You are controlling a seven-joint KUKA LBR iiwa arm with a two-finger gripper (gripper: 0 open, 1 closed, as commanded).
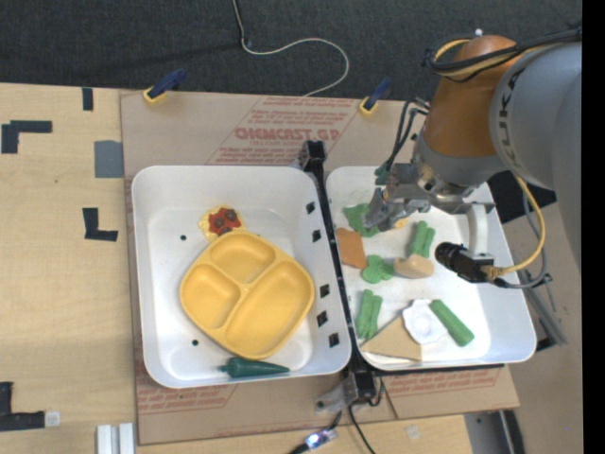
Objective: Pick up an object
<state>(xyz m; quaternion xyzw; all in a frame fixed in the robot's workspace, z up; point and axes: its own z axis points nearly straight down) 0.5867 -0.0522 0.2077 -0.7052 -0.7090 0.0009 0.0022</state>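
My gripper [386,210] hangs over the upper left part of the right bin [510,346], just above a green piece [355,218] near the bin's left wall. Below it lie an orange-brown slab [351,249], a green blob [377,270], a tan lump [413,268], a green pod [420,239], another green pod [368,313], a green stick [453,322], a white round piece [423,325] and a tan wedge [392,348]. Nothing shows between the fingers.
The left bin [151,253] holds a yellow divided plate [248,293], a small pizza-like toy [222,220] and a dark green pepper [253,368]. A black divider [326,244] runs between the bins. The arm's black cable and fitting [468,261] hang over the right bin.
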